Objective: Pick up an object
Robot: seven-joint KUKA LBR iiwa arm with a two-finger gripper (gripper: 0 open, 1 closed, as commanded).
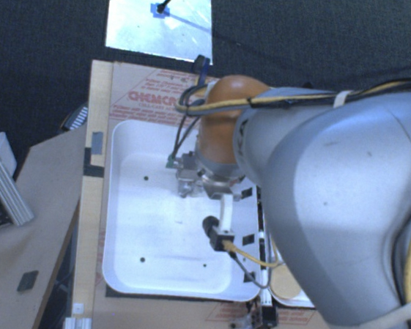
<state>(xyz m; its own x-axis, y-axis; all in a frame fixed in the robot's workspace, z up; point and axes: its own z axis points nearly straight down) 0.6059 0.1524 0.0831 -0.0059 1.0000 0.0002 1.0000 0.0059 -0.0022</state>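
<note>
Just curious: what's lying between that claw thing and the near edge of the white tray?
Just bare white floor of the bin below the end effector, in the camera view.

The grey arm [333,211] hides most of the right bin [296,290] and runs off the right edge.

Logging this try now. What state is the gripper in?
Gripper: over the left white bin, hidden under the wrist; open or closed cannot be told, and no object is seen in it.
</note>
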